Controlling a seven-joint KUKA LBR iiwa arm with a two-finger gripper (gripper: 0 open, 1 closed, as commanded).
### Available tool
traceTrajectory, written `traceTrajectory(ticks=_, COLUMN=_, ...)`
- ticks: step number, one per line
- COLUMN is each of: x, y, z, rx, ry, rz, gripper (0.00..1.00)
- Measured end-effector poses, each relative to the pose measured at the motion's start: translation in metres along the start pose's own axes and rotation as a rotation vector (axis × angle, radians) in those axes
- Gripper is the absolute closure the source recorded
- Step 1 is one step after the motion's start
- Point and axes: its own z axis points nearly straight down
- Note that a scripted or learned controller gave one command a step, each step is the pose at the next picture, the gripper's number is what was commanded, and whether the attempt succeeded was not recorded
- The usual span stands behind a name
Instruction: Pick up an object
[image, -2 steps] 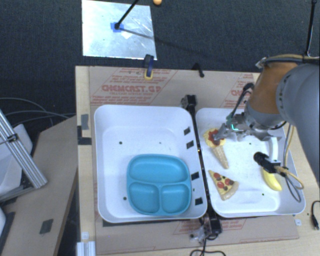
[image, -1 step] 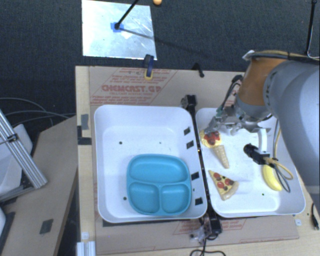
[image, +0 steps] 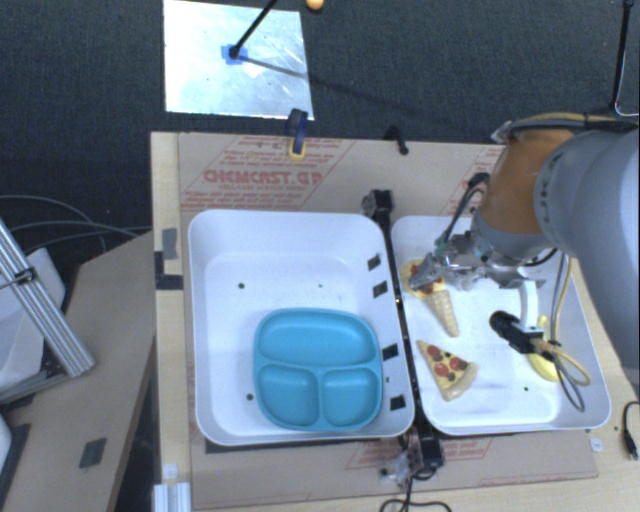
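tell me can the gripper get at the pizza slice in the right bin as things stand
Probably yes. The pizza slice lies flat and uncovered in the right bin, apart from the cone, and the gripper hovers just beyond it.

The bench is seen from one fixed camera set above it, tilted down at a slant. Both bins are taken in whole, at middling range, the left bin (image: 290, 330) lying left of the gripper (image: 432, 272).
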Motion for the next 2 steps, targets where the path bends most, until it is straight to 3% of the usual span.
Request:
traceTrajectory(ticks=1, x=-0.002, y=-0.028, z=0.003, rx=0.008, ry=0.0, rz=-0.001, gripper=0.0)
traceTrajectory(ticks=2, x=-0.07, y=-0.028, z=-0.001, rx=0.004, ry=-0.003, rz=0.004, gripper=0.0)
